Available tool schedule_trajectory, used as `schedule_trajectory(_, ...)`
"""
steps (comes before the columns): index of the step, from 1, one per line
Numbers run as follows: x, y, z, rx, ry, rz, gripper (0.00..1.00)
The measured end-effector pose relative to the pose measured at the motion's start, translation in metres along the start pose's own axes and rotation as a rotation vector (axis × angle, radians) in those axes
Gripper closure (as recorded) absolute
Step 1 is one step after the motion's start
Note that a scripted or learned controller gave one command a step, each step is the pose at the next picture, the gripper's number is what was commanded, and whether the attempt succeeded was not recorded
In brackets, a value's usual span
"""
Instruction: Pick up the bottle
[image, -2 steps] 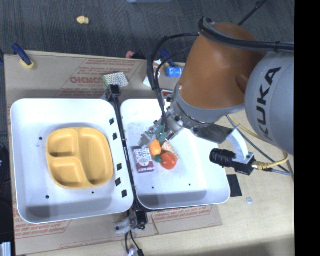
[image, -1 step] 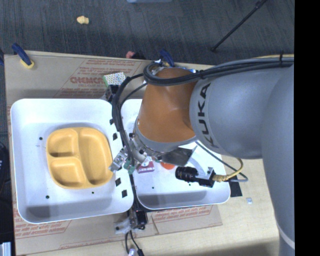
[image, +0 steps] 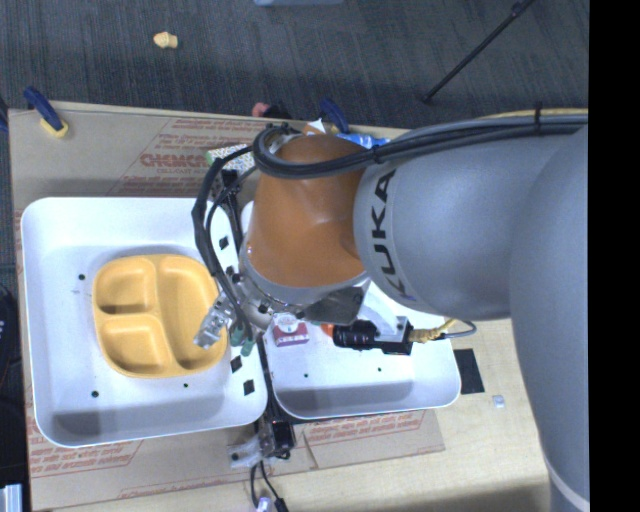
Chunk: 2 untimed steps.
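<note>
My gripper (image: 213, 326) hangs low over the right edge of a yellow divided plate (image: 150, 310) in the left white bin (image: 60, 400). Its metal tip sits just above the plate's rim, close to the wall between the two bins. The orange wrist band (image: 300, 215) and the grey arm cover most of the right bin (image: 360, 395), hiding what lies under them. A small dark-green thing (image: 241, 343) peeks out just below the wrist at the divide; I cannot tell what it is. Nothing can be seen held in the gripper.
The yellow plate has three compartments and takes up the middle of the left bin. A red and white scrap (image: 288, 331) shows under the wrist in the right bin. Blue clamps (image: 45, 110) grip the cardboard at the bench's far edge.
</note>
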<state>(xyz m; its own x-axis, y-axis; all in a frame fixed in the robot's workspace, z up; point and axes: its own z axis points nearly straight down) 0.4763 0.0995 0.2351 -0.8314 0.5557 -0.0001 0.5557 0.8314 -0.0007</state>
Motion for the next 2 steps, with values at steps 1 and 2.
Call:
schedule_trajectory(1, -0.019, -0.028, 0.044, 0.002, 0.003, -0.494, 1.00)
schedule_trajectory(2, -0.038, -0.056, 0.032, -0.001, -0.001, -0.769, 1.00)
